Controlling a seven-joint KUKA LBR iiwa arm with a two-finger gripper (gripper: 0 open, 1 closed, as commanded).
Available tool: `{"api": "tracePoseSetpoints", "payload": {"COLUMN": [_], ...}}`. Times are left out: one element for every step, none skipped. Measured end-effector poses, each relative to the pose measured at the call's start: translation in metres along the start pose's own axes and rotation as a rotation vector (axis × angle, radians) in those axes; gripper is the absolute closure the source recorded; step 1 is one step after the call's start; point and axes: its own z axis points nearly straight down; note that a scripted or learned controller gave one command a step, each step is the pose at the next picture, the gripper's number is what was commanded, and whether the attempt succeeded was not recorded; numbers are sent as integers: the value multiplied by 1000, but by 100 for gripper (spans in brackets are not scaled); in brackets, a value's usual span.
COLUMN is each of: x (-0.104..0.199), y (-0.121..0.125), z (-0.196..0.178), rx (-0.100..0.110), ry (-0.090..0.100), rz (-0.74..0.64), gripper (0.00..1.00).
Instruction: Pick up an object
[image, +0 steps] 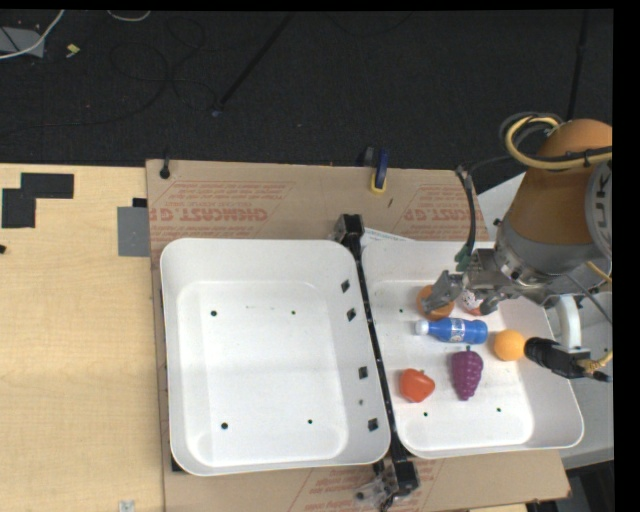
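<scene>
Camera view, looking down on two white bins. The right bin (545, 425) holds a blue bottle (453, 329), purple grapes (466, 372), a red pepper (417, 384), an orange ball (509, 345) — and another orange item (432, 299) just beside the gripper (462, 291), whose state I cannot tell.

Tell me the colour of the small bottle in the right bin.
The bottle is blue with a white cap, seen in the camera view.
</scene>
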Motion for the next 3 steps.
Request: {"api": "tracePoseSetpoints", "payload": {"x": [-53,-92,-104], "y": [-32,-78,-23], "z": [124,120,120], "rx": [8,3,-4], "ry": [1,1,-1], "rz": [5,2,0], "gripper": [0,0,0]}}
